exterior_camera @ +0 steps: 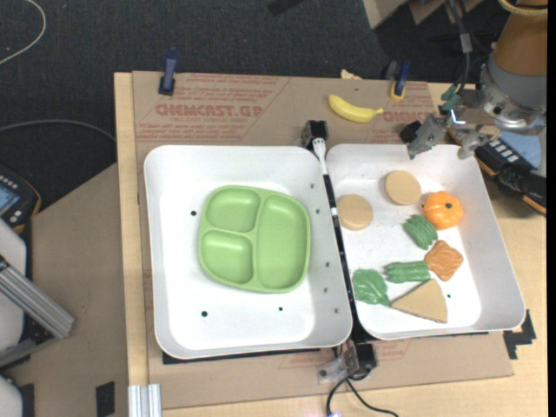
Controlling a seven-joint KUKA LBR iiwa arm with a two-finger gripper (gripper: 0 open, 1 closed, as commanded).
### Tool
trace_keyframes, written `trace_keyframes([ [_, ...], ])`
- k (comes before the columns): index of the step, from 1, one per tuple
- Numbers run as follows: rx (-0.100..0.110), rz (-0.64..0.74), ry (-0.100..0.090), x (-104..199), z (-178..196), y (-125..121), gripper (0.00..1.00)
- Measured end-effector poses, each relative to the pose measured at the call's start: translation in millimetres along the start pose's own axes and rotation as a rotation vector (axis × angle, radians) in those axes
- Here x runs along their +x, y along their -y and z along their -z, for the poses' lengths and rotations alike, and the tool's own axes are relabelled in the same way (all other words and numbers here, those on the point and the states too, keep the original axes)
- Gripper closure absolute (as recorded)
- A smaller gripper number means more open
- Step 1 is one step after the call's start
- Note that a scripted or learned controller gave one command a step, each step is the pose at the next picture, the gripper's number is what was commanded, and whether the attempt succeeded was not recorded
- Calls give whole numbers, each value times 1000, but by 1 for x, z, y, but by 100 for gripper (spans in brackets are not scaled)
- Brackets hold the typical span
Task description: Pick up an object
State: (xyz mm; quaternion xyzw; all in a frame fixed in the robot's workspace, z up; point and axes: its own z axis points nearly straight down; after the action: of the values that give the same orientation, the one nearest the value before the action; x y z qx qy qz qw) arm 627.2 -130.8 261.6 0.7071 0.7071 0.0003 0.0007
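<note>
jaws (441, 130) spread wide, holding nothing, above right bin's (497, 233) far rim; poised for descent | nearest target: tan disc (402, 187) flat in bin, clear of neighbours

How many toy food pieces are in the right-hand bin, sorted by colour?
Tan: 3, two round pieces and a wedge
Green: 3 leafy pieces
Orange: 2, a round fruit and a chunky piece
Total: 8

Bright, even overhead light; soft shadows, mild glare, slight blur.
</note>
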Motion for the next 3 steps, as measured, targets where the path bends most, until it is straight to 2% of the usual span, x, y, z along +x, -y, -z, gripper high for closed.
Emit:
trace_keyframes([
  [1, -4, 1, 1, 0, 11, -1, 100],
  [2, -1, -3, 3, -62, -80, -40, 100],
  [3, 3, 4, -2, -12, -59, -30, 100],
])
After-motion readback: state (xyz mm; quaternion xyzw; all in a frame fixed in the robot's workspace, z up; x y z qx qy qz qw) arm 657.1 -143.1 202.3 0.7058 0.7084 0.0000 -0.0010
